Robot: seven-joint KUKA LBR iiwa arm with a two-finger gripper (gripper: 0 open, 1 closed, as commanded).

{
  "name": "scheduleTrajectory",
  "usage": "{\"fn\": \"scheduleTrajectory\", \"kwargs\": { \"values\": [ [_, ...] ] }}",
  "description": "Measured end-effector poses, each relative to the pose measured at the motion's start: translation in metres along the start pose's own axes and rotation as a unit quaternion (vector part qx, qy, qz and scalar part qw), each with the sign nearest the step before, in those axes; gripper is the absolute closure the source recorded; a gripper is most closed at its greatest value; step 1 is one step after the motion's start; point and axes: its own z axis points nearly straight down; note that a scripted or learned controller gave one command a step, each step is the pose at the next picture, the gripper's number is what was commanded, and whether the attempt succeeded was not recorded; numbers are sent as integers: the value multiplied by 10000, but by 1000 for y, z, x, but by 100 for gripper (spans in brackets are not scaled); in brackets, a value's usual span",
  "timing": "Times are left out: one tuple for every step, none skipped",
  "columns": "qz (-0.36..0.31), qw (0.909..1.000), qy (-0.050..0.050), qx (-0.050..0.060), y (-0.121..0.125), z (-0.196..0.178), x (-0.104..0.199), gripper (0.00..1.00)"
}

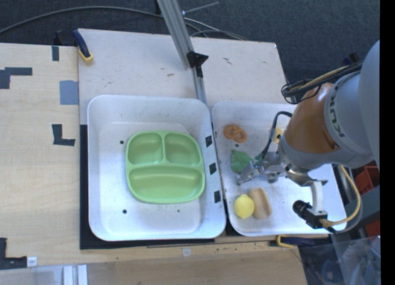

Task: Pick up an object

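The gripper (252, 173) sits low in the right bin (321, 216), its fingers pinched on a crumpled green leafy piece (239, 160) (dark green). The piece lies at the bin's nine o'clock side, a pretzel (234, 132) at its twelve, a lemon (244, 206) and bun (261, 203) at six.

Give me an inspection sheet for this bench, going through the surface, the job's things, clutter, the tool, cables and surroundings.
Surface: pale bench top bearing two white bins side by side, left bin and right bin.
Job's things: in the right bin, a pretzel, a green item, a yellow lemon touching a hot dog bun.
Clutter: green divided plate in the left bin; blue and yellow clamp at the bench's far left corner.
Tool: tool low in the right bin beside the green item; grasp cannot be judged.
Cables: black cables on the floor; yellow cable by the arm.
Surroundings: dark carpet, metal pole.
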Motion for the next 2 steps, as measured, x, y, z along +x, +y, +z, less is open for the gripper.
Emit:
{"fn": "scheduleTrajectory", "kwargs": {
  "values": [
    [-7,10000,9,-5,0,-12,1,100],
    [6,10000,-5,-43,1,-62,-9,100]
  ]
}}
